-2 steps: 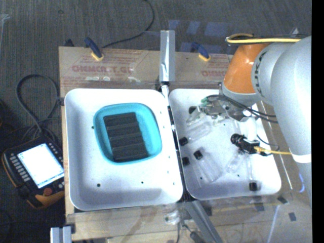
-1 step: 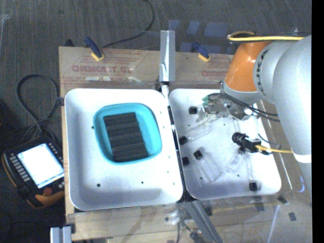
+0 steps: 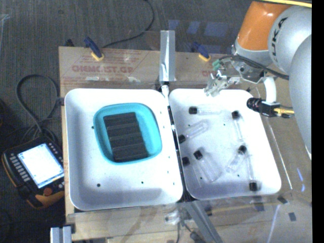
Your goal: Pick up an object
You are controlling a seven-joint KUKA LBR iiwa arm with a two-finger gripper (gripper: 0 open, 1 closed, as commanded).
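Metal and pale, the pincer hangs over the far edge of the right bin, near its far left corner. Its fingers are small and blurred here, so I cannot tell how far they are open, and I see nothing between them. Behind it the grey arm with the orange band comes in from the right side.

The right bin is the landmark for all that follows. Inside it lie several clear plastic tubes with black caps. One tube lies close under the pincer, near the far wall, with its cap to the left. Another tube lies tilted near the left wall of this bin. A long tube runs down the right half, its cap at the far end. One more tube lies near the middle toward the front, and beside it a tube leans toward the right. A thin tube ends with a black cap in the front right corner. None of them touches the pincer.

To the left of the right bin, touching it side by side, stands the left bin. It holds a shallow blue tray, and in this tray lies a dark ribbed block.
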